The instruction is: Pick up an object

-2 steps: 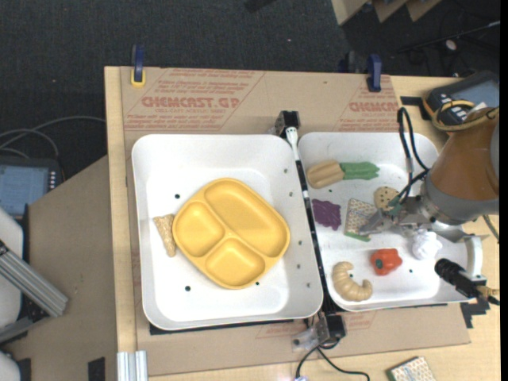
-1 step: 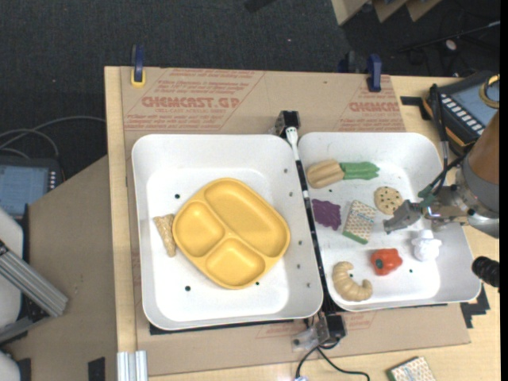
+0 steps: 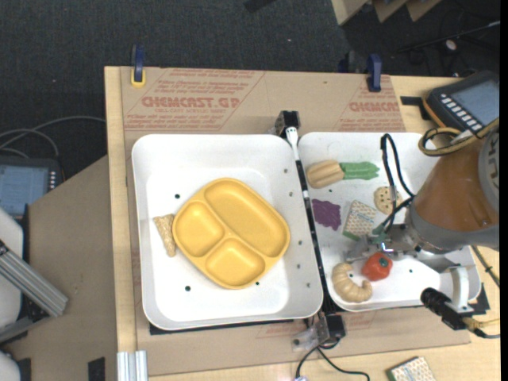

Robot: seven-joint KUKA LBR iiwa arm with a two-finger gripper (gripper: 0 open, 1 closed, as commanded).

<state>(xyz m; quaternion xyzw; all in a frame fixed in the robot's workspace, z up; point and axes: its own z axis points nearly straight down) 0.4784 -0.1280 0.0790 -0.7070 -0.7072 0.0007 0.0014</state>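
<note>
You can see the arm point(image 3: 456, 197) reaching over the right bin point(image 3: 413, 145), with the gripper point(image 3: 379, 248) low in that bin's front half; whether it is apart or together, you cannot tell. Just below it sits a red tomato point(image 3: 378, 267), round, with no long axis. Beside that, at the front rim, a tan croissant point(image 3: 351, 282) curls with its ends pointing up and right. Farther back, a carrot-shaped toy point(image 3: 341, 172) lies left to right, green end right. The left bin point(image 3: 151, 213) carries a yellow divided plate point(image 3: 230, 232).
</note>
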